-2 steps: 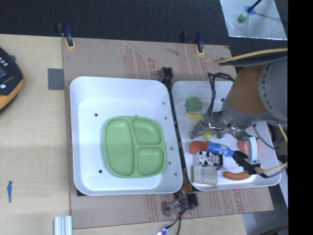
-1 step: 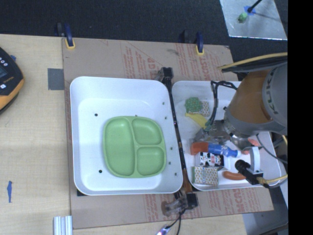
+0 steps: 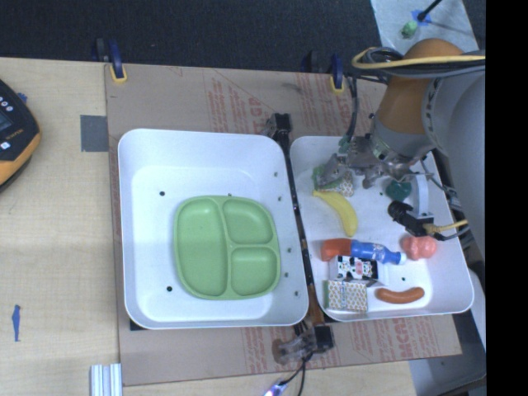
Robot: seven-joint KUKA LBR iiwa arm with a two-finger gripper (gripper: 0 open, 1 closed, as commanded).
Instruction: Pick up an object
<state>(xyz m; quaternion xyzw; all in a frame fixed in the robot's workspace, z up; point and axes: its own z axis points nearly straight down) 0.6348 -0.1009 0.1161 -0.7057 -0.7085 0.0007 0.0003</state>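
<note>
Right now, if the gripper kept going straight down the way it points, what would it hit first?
Most likely the top end of the yellow plastic banana, lying just under the gripper in the right white bin. Depth is hard to judge from this slanted view.

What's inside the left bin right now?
The left bin holds one green divided plate, lying flat with its three compartments showing nothing in them. The bin floor under the plate is covered, so anything beneath it cannot be seen.
</note>
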